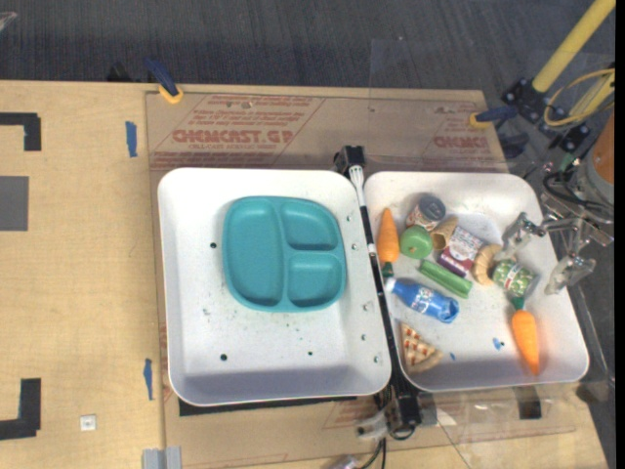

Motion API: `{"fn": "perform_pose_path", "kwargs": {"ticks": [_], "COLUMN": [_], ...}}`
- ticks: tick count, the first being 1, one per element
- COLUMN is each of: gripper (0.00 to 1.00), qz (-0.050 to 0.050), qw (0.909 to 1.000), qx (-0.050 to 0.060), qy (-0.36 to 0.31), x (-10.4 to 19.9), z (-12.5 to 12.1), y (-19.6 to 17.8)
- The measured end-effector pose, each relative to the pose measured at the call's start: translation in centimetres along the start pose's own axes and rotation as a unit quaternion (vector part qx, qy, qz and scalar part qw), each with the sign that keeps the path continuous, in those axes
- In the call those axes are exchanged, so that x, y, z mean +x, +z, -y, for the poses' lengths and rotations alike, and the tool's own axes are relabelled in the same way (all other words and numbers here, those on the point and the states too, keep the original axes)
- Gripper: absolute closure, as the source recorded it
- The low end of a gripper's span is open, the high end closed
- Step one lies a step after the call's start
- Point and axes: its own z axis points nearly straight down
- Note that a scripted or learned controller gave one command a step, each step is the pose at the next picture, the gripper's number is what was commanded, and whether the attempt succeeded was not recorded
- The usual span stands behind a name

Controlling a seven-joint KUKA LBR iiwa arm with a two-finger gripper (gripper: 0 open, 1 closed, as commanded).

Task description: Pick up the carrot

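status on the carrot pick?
End effector over right bin's right side, nothing seen held. Two carrots: near carrot loose below it; far carrot by the divider.

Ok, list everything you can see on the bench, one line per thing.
bins: 2, white, side by side on the bench
tray: 1, teal, divided, in the left bin
carrots: 2, orange, right bin; one by its left wall, the other near its right front corner
bottle: 1, blue, right bin, centre-left
pizza slice: 1, red-orange, right bin, front left
green ball: 1, right bin, beside the left carrot
can: 1, grey, right bin, back
gripper: 1, metal, over the right bin's right side
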Motion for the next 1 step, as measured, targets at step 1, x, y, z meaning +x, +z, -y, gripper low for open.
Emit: {"fn": "perform_pose_path", "kwargs": {"ticks": [1], "gripper": [0.0], "qz": [-0.002], "qw": [0.9906], "qx": [-0.007], "qy": [-0.136], "x": [3.65], "z": [-2.49], "y": [7.92]}}
